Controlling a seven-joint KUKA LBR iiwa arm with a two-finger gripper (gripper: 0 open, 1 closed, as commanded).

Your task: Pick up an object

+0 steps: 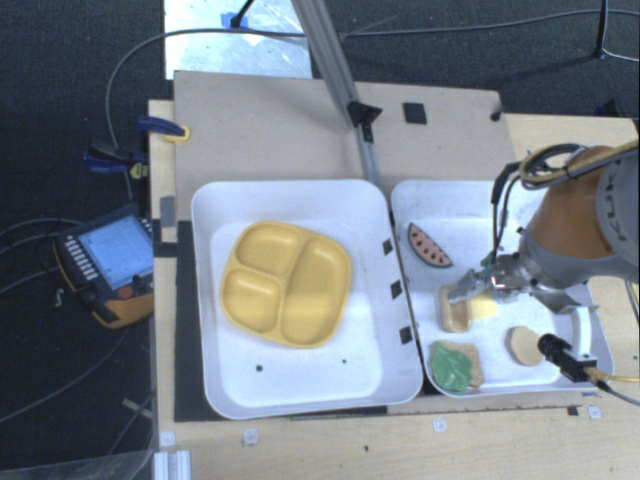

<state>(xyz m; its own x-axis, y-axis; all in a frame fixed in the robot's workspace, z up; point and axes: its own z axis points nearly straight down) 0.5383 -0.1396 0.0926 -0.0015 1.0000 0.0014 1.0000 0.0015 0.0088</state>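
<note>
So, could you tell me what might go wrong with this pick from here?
The gripper sits low over a tan piece with a yellow piece touching it, so it may nudge or catch both. The green-topped item lies close below and could get bumped.

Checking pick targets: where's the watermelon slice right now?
The watermelon slice lies in the right bin, in its upper-left part near the divider between the bins, up and to the left of the claw and apart from it.
</note>
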